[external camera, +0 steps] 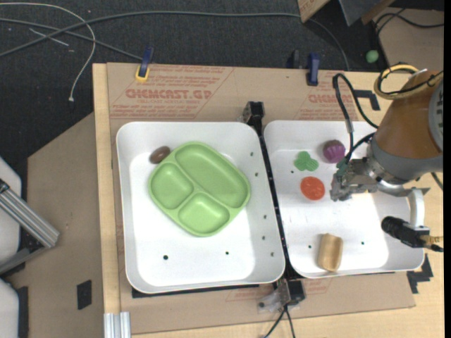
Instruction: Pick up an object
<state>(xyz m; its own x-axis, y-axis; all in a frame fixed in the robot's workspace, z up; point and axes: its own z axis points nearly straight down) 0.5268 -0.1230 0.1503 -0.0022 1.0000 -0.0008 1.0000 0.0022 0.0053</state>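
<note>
In the right bin point(366, 259) lie a red round object point(312, 187), a small green leafy piece point(305, 162), a purple round object point(333, 150) and a tan cylinder point(329, 251). My gripper point(341, 188) hangs low over the right bin, just right of the red object and below the purple one. Nothing shows between its fingers. The grey arm with its orange band reaches in from the right.
The left bin point(141, 245) holds a green divided plate point(200, 187) and a small brown object point(161, 155) at its upper left. A black clamp point(254, 111) sits between the bins at the back. Cables run along the arm.
</note>
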